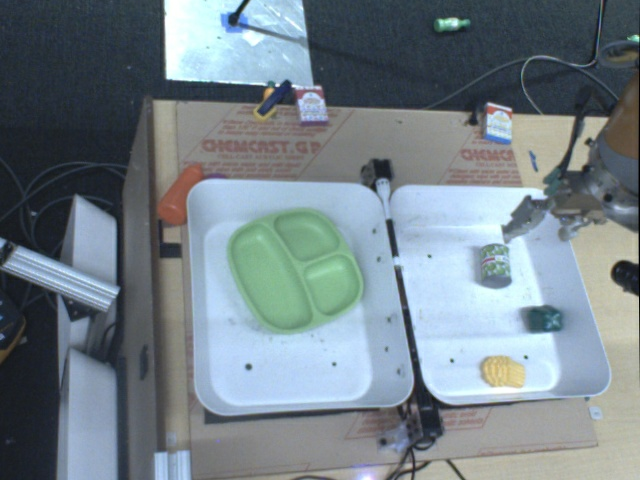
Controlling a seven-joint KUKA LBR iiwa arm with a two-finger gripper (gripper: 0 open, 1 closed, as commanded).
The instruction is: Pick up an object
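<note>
The small can [493, 265] stands upright in the right bin [440, 368], just below and left of my fingers [540, 218], which are spread apart with nothing between them. I judge this the approach: next I must come down over the can and close. The dark green piece [545, 318] and yellow corn [503, 371] lie nearer the front.

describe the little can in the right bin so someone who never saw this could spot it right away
Start at the right white bin of the two on the bench. In its upper right part, just below the gripper, stands a small grey cylindrical can with a green label. It is the one upright metal piece there; its neighbours are a dark green lump and a yellow corn-shaped toy nearer the front.
</note>
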